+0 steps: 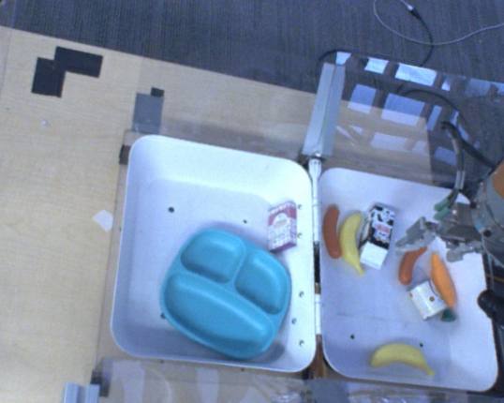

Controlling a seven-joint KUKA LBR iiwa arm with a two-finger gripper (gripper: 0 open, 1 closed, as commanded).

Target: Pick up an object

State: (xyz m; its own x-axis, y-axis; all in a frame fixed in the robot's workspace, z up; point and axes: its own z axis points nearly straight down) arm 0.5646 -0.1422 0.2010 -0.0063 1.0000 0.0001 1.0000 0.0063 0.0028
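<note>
With nothing held, the metal gripper (443, 237) is poised, fingers spread wide, over the right white bin (481, 370), where a small orange carrot (442, 280) is crowded by a white carton (425, 300), so a slipped grasp is risked.

Pale wooden bench (33, 209) — grey carpet (170, 3) beyond it.

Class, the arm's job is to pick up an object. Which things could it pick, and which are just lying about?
Could pick: hot dog, two bananas, milk carton, carrot, sausage, small box, red packet, blue tray.

Lying about: cable, black tape.
</note>
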